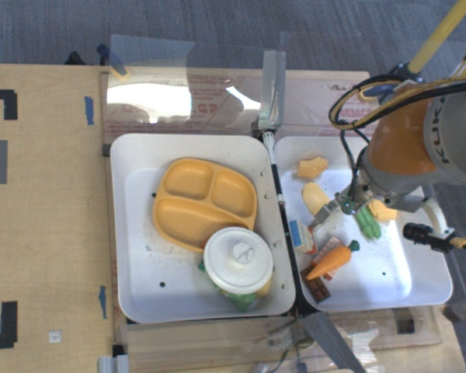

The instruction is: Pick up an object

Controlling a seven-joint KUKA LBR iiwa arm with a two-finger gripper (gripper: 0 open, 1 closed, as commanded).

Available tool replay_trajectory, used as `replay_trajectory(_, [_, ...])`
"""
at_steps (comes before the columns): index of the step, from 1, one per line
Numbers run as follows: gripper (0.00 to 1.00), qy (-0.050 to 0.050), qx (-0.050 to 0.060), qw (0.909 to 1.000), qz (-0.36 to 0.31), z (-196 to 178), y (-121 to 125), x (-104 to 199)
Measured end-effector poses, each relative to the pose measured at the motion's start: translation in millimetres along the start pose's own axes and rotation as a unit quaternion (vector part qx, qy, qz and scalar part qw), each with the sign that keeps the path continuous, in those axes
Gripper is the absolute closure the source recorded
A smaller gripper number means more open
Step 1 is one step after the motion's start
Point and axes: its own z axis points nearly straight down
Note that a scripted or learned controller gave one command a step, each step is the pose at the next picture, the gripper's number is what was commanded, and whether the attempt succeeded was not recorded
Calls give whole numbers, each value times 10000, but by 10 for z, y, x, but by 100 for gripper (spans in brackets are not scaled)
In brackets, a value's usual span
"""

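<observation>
tool (335,210) low in right bin (427,286) | arm angled from right | beside carrot (328,261) | grip state unclear

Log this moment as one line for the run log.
arm: over right bin | gripper: low beside green toy, carrot | held: nothing seen | left bin: orange plate, white cup

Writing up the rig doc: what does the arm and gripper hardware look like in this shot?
The arm is grey with a broad orange band above the wrist and dark lettering on its casing. Yellow and black cables loop over it. The gripper is small, metallic, two-fingered.
</observation>
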Motion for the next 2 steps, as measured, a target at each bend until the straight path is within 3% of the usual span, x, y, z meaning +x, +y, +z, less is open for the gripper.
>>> replay_trajectory(1, [0, 9, 2, 9958, 912, 15, 553, -273])
replay_trajectory(2, [100, -22, -39, 9960, 895, -125, 584, -283])
